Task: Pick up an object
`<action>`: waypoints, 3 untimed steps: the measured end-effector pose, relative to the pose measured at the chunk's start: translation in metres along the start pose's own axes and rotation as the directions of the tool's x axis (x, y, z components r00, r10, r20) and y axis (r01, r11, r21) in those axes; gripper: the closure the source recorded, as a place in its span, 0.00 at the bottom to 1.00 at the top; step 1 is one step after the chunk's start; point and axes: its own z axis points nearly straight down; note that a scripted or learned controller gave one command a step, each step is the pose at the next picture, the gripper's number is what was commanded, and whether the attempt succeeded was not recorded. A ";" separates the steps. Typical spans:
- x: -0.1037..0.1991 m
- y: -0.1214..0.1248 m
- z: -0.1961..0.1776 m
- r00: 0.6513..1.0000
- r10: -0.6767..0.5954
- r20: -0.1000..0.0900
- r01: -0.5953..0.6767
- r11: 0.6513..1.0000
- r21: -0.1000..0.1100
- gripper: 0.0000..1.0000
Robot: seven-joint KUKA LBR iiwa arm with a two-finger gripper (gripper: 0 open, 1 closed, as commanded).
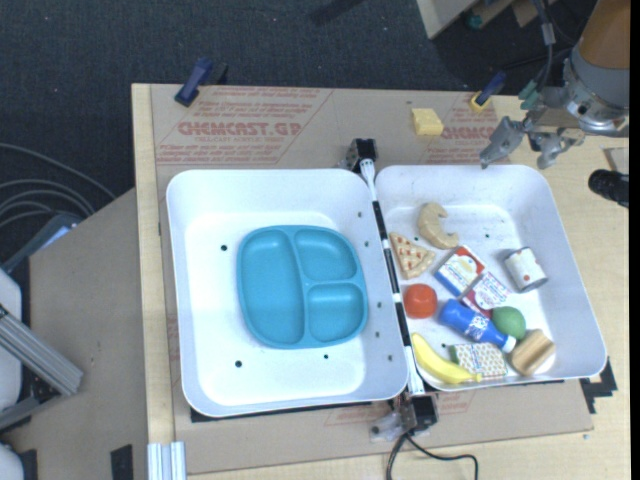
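The right bin (560,230) holds several toy foods: a tan bread piece (437,225), a pizza slice (411,255), a red tomato (421,300), a red-and-white carton (460,270), a silver can (523,268), a blue bottle (470,323), a green ball (508,321), a banana (440,363) and a bread roll (532,352). My gripper (525,148) hangs over the bin's far rim, well above the objects. It is open, with nothing between its fingers.
The left bin (200,228) holds a blue divided plate (301,285). A yellow block (427,121) lies on the bench behind the right bin. Blue clamps (199,81) (487,90) sit at the board's far edge. A black hinge strip (385,268) separates the bins.
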 end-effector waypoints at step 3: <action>0.021 0.013 0.089 1.000 -0.001 0.001 0.001 1.000 -0.004 1.00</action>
